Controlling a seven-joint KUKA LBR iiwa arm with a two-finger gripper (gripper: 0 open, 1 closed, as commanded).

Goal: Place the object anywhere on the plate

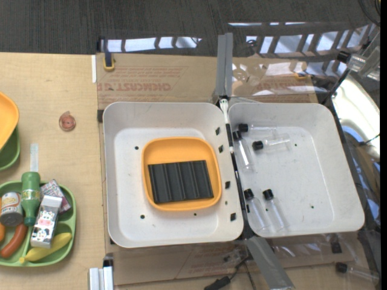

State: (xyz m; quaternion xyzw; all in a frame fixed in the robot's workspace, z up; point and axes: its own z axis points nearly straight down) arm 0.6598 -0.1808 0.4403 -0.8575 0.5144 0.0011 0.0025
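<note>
In the left bin (121, 162), at its middle, sits an orange plate (176, 145), square with rounded corners.

- Slab (181, 182): dark grey, flat and rectangular, with four ribs. It lies on the plate, inside the rim, and covers most of the plate's floor.
- Long axis runs left to right across the view, slightly skewed, with the right end a touch farther from the camera. The ribs run across the short way, near edge to far edge. The two ends look alike, so I cannot name a front.
- Tool: cannot tell its state, whether released or clenched, nor how the slab lies relative to it.

Right of the plate, past the bin wall, is the right bin (338, 162). It holds clear vials (266, 144) with black caps: two lie level with the plate's far edge and two nearer the camera than its near edge. All are on their sides.

Left of the plate, well apart on the bare wooden worktop (60, 156), is a green tray (63, 237) of toy food with a green bottle (30, 193) on it. Farther back than the tray are a small pink disc (68, 121) and the edge of an orange bowl (7, 121).

Beyond the plate, behind both bins, lies a cardboard sheet (142, 80).
</note>
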